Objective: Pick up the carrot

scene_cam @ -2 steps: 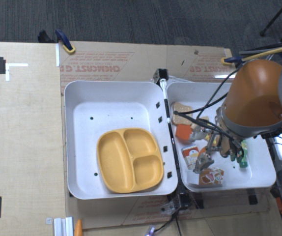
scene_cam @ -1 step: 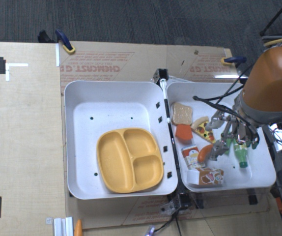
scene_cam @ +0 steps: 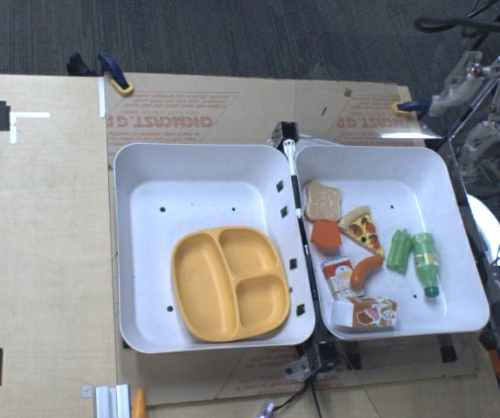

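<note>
Carrot lies in the right bin, lower middle, tilted, resting on a white packet, just below the pizza slice. Yellow divided plate sits in the left bin. Claw state: can't tell.

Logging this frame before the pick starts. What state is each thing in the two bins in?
Carrot: lying in the right bin, tilted, resting across a small packet.
Green bottle: lying on its side.
Bread slice: lying flat.
Pizza slice: lying flat.
Yellow divided plate: right way up in the left bin, nothing in its compartments.
</note>
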Controlling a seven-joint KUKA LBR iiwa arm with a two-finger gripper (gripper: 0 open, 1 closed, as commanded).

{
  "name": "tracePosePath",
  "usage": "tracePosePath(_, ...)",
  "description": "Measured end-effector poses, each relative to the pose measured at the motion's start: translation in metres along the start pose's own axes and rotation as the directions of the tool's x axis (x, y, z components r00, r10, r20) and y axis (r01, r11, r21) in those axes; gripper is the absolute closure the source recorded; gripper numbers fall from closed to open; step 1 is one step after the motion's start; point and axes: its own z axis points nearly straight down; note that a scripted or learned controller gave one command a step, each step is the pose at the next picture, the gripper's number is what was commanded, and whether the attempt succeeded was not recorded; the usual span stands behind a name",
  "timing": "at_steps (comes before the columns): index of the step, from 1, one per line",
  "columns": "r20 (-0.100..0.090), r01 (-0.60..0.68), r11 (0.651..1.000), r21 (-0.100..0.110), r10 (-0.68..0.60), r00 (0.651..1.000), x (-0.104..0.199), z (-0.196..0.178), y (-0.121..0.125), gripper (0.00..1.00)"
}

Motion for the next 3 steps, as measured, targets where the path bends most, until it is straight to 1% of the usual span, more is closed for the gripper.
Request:
tracePosePath(1, 0.007, 0.0, 1.0, 0.001, 0.0, 1.0, -0.0026, -0.0096, -0.0003, 1.0)
tracePosePath(2, 0.007, 0.0, 1.0, 0.001, 0.0, 1.0, -0.0025, -0.0096, -0.0003, 0.0)
tracePosePath(3, 0.014, 0.0, 1.0, 0.002, 0.0, 1.0, -0.0051, -0.0193, -0.0006, 1.0)
